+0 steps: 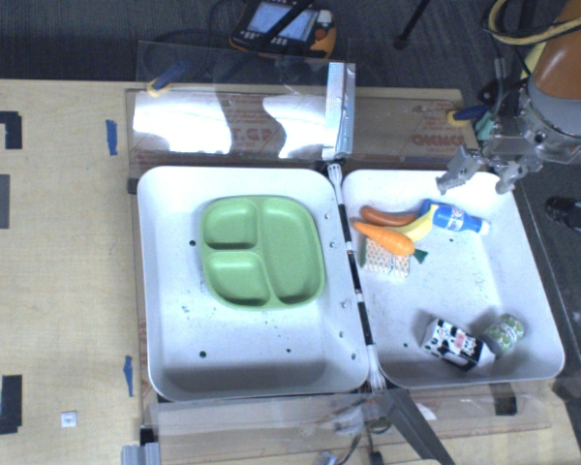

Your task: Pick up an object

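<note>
The left bin (165, 289) holds a green divided plate (262, 250) at its centre. In the right bin (523, 298), a carrot (383, 238), a hot dog (389, 217) and a banana (418, 227) cluster at the upper left, touching a blue-labelled bottle (455, 220). A black-and-white box (452, 342) and a green can (504, 332) sit lower right. The gripper (486, 170) hovers spread and empty-handed above the bin's upper right edge.

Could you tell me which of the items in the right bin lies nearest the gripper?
The blue-and-white bottle, lying just below the gripper at the bin's far edge; the carrot and can lie farther off.
</note>
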`<state>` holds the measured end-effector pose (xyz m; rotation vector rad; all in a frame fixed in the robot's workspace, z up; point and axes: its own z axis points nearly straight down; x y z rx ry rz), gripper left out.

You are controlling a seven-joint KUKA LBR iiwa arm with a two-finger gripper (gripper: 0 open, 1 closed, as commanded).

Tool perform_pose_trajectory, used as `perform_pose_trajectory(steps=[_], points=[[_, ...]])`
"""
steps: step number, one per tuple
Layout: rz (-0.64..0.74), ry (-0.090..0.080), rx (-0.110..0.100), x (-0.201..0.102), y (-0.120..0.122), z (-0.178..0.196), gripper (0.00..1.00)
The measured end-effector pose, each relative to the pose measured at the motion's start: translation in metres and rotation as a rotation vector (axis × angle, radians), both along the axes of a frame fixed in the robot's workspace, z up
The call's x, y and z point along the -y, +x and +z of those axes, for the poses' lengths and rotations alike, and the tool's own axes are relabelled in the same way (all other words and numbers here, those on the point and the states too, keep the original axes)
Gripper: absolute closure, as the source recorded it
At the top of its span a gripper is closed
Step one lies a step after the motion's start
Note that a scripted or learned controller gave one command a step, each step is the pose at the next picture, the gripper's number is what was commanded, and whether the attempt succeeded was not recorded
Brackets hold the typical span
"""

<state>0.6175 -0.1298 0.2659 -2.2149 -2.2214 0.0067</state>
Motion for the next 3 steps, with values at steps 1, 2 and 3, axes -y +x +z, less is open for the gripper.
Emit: perform_pose_trajectory(steps=[1,2,3], points=[[-0.003,0.000,0.000,-0.020,0.024,-0.139,0.00],[0.169,-0.001,-0.008,-0.018,0.027,-0.162,0.00],[0.169,-0.004,-0.013,-0.017,0.026,-0.156,1.00]])
